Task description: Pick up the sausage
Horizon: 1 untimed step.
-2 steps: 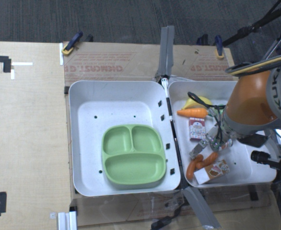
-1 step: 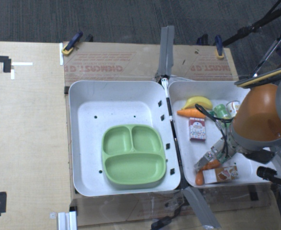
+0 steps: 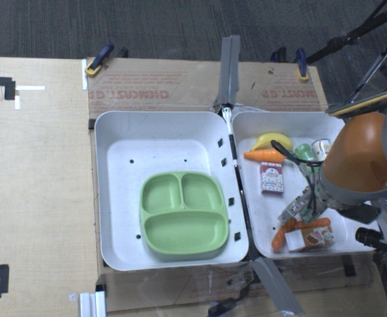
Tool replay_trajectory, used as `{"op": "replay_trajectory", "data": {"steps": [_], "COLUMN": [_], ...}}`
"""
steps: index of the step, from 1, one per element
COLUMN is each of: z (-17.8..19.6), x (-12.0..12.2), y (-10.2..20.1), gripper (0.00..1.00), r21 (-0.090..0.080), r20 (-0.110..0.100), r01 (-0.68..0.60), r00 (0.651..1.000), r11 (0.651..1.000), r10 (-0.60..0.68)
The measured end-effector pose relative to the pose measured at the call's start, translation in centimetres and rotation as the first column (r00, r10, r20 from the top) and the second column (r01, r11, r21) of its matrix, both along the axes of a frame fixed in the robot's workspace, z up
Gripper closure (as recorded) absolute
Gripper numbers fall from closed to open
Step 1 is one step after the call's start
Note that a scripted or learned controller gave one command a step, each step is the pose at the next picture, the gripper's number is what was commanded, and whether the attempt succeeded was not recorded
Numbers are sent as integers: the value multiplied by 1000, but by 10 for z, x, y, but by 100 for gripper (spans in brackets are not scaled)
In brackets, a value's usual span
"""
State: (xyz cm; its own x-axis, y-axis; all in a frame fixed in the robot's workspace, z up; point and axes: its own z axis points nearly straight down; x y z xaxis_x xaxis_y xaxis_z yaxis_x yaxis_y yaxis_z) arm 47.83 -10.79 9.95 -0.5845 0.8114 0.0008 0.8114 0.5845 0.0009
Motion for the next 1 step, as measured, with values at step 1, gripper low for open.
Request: {"op": "replay_trajectory", "data": {"steps": [1], "z": [0], "x": [0], "y": [0], "gripper": [0], "r21": [0], "r20": [0], "r01": [0], "r00": [1000], "r11": [1000], "r10": [0]}}
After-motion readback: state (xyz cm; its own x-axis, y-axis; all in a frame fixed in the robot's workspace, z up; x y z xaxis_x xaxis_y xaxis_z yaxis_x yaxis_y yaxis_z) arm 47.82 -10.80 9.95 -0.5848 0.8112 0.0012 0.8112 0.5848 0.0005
